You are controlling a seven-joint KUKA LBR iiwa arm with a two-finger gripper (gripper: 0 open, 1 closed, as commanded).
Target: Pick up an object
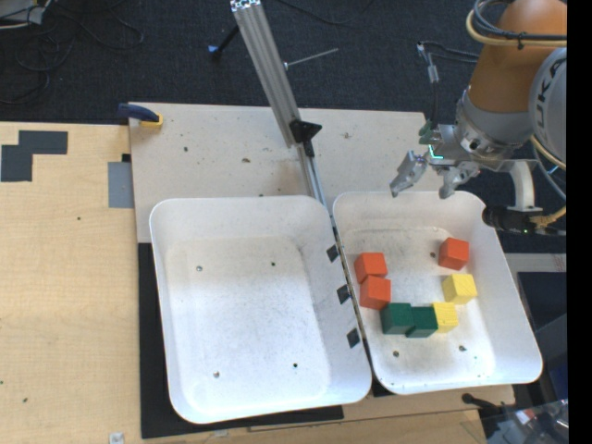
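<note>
My gripper point(427, 181) hangs above the far rim of the right bin point(504, 289), its two fingers spread open with nothing between them. Below it in that bin lie several blocks. Two orange blocks point(373, 278) sit stacked near the left wall. A third orange block point(453, 252) rests toward the right side, with a yellow block point(459, 288) just in front of it. Two green blocks point(408, 319) and another yellow block point(445, 316) form a row nearer the front.
The left bin point(185, 340) sits beside the right one. A slanted metal bar point(276, 72) runs from the far bench down to the gap between the bins. A blue-and-yellow clamp point(141, 114) lies at the bench's far left corner.
</note>
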